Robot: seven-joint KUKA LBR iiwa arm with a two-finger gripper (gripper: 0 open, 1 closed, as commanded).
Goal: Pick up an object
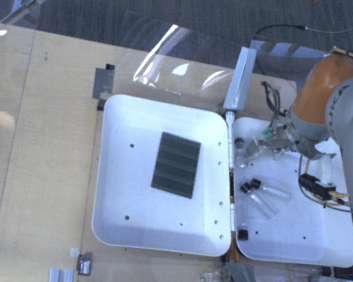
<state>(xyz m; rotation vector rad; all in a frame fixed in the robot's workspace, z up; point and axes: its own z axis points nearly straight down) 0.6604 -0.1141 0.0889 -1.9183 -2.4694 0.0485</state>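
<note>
A dark grey ribbed rectangular pad [176, 164] lies flat in the middle of the left bin [112, 226]. In the right bin [318, 248] lie small clear tubes with black caps [253, 187], near its left side, and a tiny black piece [242, 233] sits by the front left corner. My gripper [269, 141] hangs low over the far left part of the right bin, below the orange band [321, 86]. Its tip is a clutter of metal and wires. A small clear item [246, 147] lies just left of it.
A metal post [241, 78] stands behind the ridge between the two bins. A black and yellow cable piece [320, 186] hangs off the arm above the right bin. A clear plastic sheet [173, 71] lies behind the left bin, and a small dark bracket [104, 81] stands at that bin's far left corner.
</note>
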